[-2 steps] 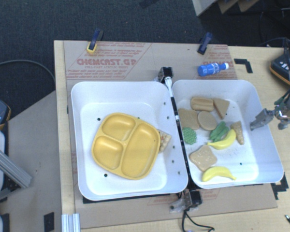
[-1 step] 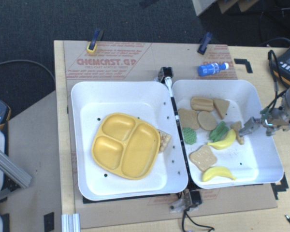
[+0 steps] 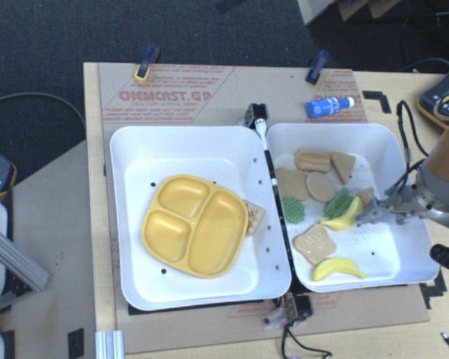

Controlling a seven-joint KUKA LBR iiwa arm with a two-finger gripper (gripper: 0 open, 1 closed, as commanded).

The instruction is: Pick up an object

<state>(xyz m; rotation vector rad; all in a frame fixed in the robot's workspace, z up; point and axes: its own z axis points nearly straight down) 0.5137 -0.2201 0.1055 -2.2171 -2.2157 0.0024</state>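
Toy food (image 3: 323, 200) lies heaped in the right bin (image 3: 385, 264), the gripper (image 3: 374, 214) low at its right edge; whether the gripper grips anything I cannot tell. The left bin (image 3: 135, 275) carries a yellow divided plate (image 3: 196, 224). Both sit on a cardboard-covered bench (image 3: 172, 96), with a blue bottle (image 3: 329, 107) at its far side, over dark carpet (image 3: 60, 21).

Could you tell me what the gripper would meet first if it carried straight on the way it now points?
The gripper points toward the view's left, so it would probably first meet the curved yellow toy banana lying against the green plastic vegetable piece; its height above them is unclear.
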